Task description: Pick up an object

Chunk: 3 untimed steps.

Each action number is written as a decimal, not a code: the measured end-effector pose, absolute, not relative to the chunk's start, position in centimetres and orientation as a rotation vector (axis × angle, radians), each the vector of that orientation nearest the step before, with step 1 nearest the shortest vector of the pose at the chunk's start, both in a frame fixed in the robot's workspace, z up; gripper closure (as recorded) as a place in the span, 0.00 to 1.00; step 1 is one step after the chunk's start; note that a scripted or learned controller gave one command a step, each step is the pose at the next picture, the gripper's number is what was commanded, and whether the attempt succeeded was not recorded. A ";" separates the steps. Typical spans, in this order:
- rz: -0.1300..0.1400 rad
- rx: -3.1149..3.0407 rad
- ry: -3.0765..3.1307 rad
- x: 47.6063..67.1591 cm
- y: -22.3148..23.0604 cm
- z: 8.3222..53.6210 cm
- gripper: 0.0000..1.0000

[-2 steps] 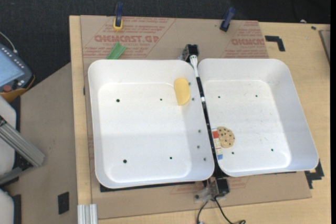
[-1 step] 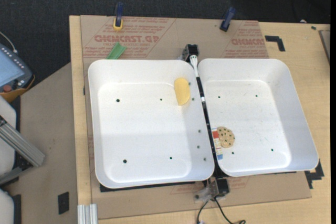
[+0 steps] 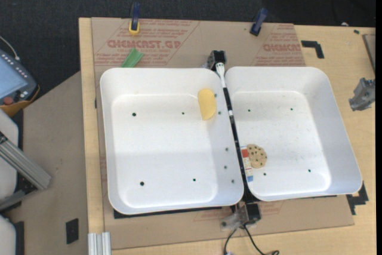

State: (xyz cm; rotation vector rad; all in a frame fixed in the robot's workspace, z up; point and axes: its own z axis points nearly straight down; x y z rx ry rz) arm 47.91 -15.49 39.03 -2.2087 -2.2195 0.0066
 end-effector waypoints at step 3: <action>0.001 -2.216 -2.223 48.0 -8.7 31.8 1.00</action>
